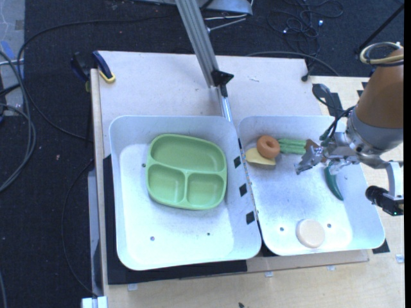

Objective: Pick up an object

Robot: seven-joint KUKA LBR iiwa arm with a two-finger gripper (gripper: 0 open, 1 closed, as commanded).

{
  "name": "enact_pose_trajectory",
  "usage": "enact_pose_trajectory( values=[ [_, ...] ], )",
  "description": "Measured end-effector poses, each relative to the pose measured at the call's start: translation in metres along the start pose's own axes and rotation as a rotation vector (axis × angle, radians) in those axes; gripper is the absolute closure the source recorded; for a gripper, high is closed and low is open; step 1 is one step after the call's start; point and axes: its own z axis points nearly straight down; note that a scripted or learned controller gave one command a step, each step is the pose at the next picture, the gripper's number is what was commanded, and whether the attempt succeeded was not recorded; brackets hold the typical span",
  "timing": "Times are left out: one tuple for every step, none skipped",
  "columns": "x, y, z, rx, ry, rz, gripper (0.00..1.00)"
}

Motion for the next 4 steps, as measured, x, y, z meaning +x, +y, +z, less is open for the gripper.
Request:
enact_pose_trajectory(
  values=[
    [-0.008, -0.002, 0.060, 0.001, 0.000, 0.001, 0.00],
    [-0.007, -0.002, 0.112, -0.002, -0.001, 0.000, 0.00],
    [-0.008, -0.001, 0.099, -0.006, -0.003, 0.001, 1.00],
    [-0.014, -0.010, 0.048, -0.005, -0.001, 0.001, 1.00]
  ],
)
